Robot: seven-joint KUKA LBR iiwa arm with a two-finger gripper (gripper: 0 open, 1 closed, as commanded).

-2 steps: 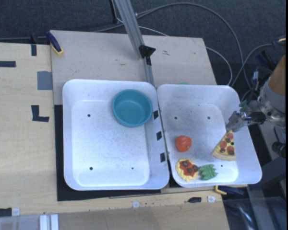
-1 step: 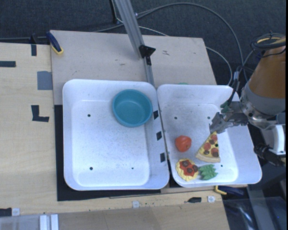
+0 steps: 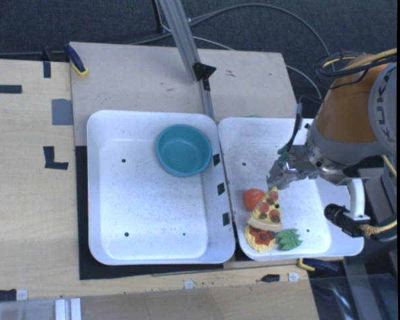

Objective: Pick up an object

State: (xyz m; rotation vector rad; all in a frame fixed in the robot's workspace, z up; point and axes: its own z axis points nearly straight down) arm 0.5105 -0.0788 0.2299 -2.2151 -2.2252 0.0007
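Note:
A toy pizza slice (image 3: 268, 210) lies in the right bin (image 3: 253, 145), with a red tomato-like piece (image 3: 253, 198) at its left. A second yellow food piece (image 3: 259, 238) and a green leafy piece (image 3: 289, 239) lie near the bin's front edge. My gripper (image 3: 281, 177) hangs just above and to the right of the pizza slice's tip, pointing down into the bin. Nothing shows between its fingers. A teal bowl (image 3: 183, 150) sits at the back of the left bin (image 3: 120, 192).
A grey metal pole (image 3: 187, 39) slants down from the top to the ridge between the two bins. Cables run across the dark floor behind the bench. The arm's orange band (image 3: 350, 112) looms over the right bin's right side.

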